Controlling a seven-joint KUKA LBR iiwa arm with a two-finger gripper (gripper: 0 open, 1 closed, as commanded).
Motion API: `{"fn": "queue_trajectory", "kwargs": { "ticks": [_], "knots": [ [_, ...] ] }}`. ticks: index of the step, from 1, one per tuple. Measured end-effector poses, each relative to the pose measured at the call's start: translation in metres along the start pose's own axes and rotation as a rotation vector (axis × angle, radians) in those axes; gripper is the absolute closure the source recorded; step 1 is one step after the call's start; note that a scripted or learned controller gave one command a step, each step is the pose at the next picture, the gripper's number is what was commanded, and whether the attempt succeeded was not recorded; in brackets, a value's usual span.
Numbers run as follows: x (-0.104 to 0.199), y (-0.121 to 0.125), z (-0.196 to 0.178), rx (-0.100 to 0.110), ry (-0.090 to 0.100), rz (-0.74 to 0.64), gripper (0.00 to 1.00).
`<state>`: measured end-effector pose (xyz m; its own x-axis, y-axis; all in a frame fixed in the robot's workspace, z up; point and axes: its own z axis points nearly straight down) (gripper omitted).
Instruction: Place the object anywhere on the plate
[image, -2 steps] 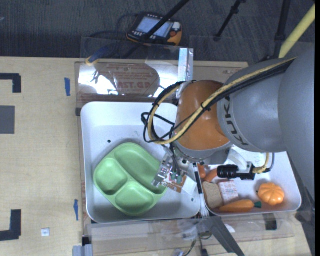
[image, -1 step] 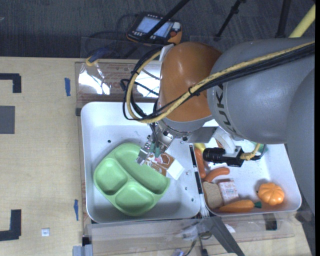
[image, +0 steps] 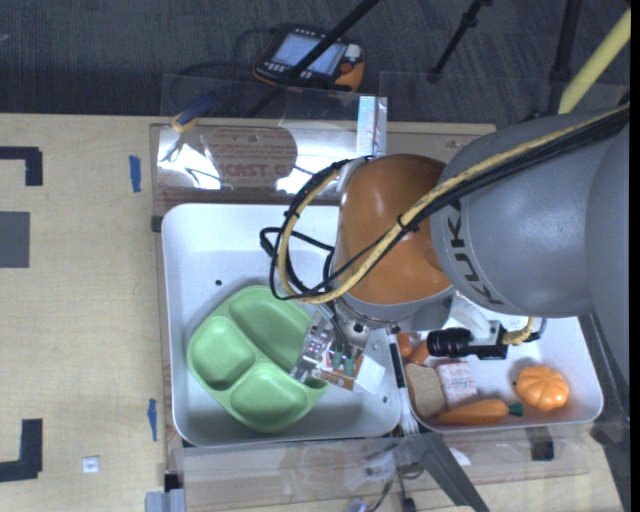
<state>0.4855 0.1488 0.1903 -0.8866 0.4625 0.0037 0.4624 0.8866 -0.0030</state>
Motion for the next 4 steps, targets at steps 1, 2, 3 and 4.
{"fn": "queue_trajectory", "kwargs": {
  "ticks": [1,2,3,4],
  "knots": [
    [0.0,0.0,0.0,-0.001,0.0,0.0,0.0],
    [-0.002,0.001,-0.011,-0.004,-0.003,0.003,1.0],
    [-0.063,-0.004,0.008,-0.005,-0.006,0.102,1.0],
    [-0.151,-0.015,0.005,-0.005,-0.007,0.078,1.0]
  ]
}}
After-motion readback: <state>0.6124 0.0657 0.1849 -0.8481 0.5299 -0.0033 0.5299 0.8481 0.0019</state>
